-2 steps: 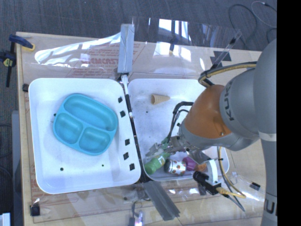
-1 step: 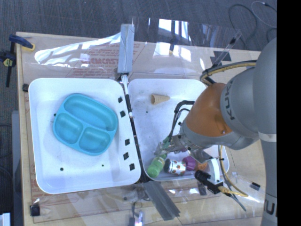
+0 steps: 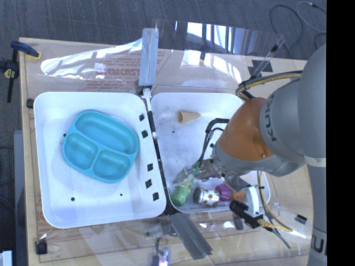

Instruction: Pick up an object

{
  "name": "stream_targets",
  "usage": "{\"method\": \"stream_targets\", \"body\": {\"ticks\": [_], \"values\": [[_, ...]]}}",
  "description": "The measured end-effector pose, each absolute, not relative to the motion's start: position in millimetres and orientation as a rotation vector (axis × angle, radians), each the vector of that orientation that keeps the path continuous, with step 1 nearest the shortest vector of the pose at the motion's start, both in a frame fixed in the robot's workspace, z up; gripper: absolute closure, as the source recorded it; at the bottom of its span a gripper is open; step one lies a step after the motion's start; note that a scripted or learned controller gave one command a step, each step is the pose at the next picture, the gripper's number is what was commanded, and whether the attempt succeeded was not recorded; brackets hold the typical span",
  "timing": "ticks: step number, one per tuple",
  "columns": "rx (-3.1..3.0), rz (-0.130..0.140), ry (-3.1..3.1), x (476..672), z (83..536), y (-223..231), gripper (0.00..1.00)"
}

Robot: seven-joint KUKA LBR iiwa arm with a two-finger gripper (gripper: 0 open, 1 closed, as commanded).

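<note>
Camera view: the gripper (image 3: 195,173) is down at the near end of the right bin (image 3: 166,107), mostly hidden under the arm's orange band (image 3: 244,134) and grey wrist, so whether it is wide, narrow or holding anything cannot be told. Right below it lies a cluster of small objects against the bin's near wall: a green bottle-like item (image 3: 181,193) to the left, a small can with a printed label (image 3: 207,197) beside it, and a purple piece (image 3: 223,191) just right of that; none is seen to be lifted. Farther up the same bin, well apart from the cluster, a tan cone (image 3: 188,116) lies on its side. In the left bin (image 3: 50,204) rests a blue divided plate (image 3: 101,146) with three compartments.
</note>
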State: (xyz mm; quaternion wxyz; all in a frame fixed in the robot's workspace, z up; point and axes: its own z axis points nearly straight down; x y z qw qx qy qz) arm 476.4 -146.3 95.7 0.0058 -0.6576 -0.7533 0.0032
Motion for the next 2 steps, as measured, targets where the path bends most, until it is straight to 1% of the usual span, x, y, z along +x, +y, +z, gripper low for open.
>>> {"method": "stream_targets", "body": {"ticks": [1,2], "values": [[-2.047,0.016,-2.360,476.5,102,-146,1.00],[-2.193,0.008,-2.242,529.3,189,-87,1.00]]}}
